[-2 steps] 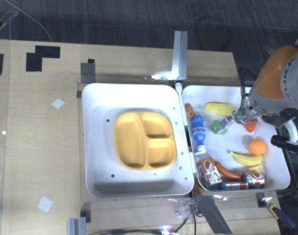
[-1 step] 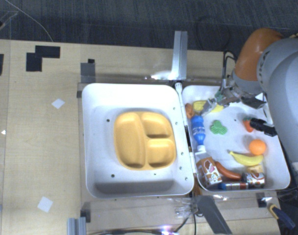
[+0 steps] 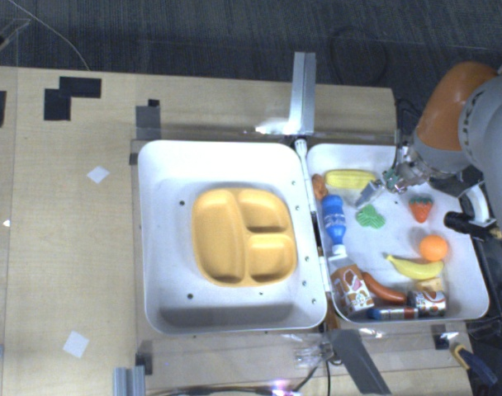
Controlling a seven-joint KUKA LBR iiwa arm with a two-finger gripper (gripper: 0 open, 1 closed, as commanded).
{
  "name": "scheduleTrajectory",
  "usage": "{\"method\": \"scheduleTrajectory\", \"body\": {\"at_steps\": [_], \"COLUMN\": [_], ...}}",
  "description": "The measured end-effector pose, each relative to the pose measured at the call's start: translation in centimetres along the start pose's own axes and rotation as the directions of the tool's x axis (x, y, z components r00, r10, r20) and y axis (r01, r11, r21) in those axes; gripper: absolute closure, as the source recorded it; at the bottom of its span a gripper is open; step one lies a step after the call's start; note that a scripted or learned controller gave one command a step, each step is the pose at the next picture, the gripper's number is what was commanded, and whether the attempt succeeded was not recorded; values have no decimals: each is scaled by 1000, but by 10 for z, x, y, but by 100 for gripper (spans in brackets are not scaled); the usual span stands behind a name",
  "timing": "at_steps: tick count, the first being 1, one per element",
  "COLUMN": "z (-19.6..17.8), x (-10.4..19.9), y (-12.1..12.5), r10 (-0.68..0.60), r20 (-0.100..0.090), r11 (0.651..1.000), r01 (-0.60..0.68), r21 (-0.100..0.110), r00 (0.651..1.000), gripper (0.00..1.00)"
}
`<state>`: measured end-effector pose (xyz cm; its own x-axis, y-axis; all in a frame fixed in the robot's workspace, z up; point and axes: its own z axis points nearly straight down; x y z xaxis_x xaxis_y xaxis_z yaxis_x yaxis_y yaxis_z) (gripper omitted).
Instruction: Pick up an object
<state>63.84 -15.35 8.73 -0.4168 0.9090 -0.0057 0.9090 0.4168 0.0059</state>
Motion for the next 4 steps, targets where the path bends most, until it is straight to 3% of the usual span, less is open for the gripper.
{"method": "scheduleTrajectory", "body": {"at_steps": [1,2,3,4], "z": [0,-12,-102,-113], "x": [36,38,120,118], "y": [48,53,92,92], "r10": [0,-12,509,504], "r20": [1,3,-5,-2], "r11": [1000,1000,861,864], "r01": [0,12,-509,-504], "r21": [12,5,-2,-5], "r00": [1000,1000,861,864], "gripper": [0,100,100,100]}}
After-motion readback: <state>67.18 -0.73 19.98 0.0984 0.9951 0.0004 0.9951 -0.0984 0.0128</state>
